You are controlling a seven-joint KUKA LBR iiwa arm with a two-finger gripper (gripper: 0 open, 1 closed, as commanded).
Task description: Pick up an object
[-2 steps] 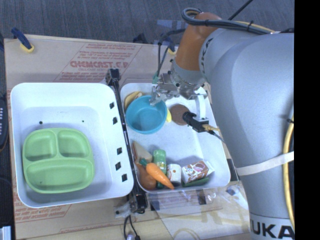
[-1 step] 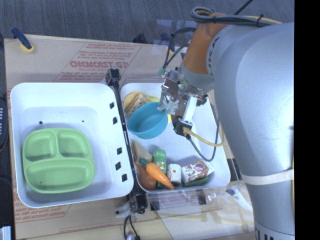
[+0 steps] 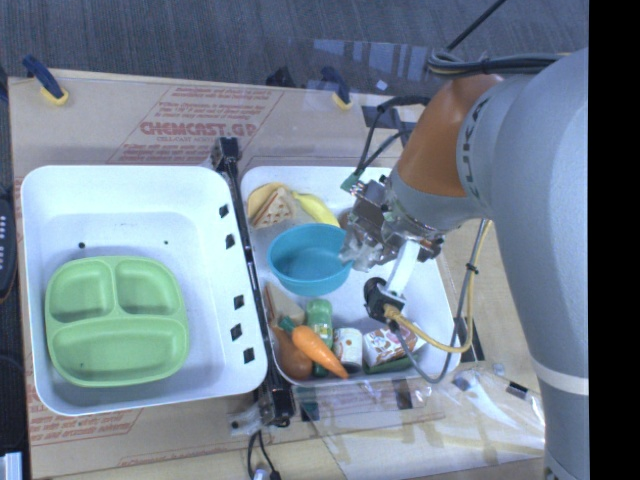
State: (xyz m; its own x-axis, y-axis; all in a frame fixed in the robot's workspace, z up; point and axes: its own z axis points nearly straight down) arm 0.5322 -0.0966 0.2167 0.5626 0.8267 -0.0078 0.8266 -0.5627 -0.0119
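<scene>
My gripper hangs over the right bin, right at the rim of a blue bowl. The bowl sits in the bin's middle, and the fingertips touch or overlap its right edge. Behind the bowl lie a sandwich piece and a yellow banana. In front of it are a green bottle, an orange carrot, a small white can and a small carton. The wrist hides the gripper's upper part.
The left bin holds a green divided plate. A black clip rail runs between the two bins. Cables loop from the wrist over the right bin's near corner. The big grey arm covers the bench's right side.
</scene>
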